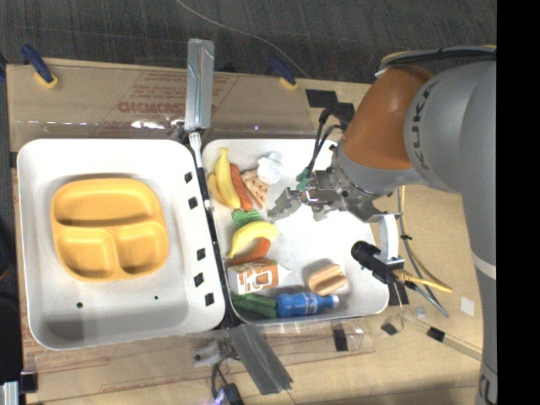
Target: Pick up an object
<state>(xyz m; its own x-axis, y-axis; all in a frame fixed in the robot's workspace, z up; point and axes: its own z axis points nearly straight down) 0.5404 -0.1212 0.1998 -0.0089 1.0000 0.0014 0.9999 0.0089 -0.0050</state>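
Gripper [291, 202] low over the right bin [371, 298], right of frame centre, under the grey arm [447, 116] with its orange band. Fingers small, dark and blurred against the white floor: impossible to tell whether apart or together, and nothing seen between them. Tip just right of the banana and carrot cluster, seemingly above bare bin floor.

Toy food crowded along the bin's left side. Banana [223, 180] at upper left of the bin, smooth yellow plastic, curved, long axis running top to bottom of the frame. Carrot [241, 188] just beside it on the right, orange, slim, lying nearly parallel. White lumpy piece [269, 169] just right of these, near the upper wall. Lower, a yellow wedge [251, 238] tilted with its high end toward the right, touching an orange piece below. Carton [256, 278] small, orange and white, boxy. Bottle [305, 304] blue, cylindrical, lying flat along the bottom wall, long axis left to right, white cap toward the right. Hot dog bun [325, 278] tan, rounded, just above the bottle.

Left bin [34, 226] white, shallow, rounded corners, holding a yellow tray [110, 226] with three compartments, glossy plastic.
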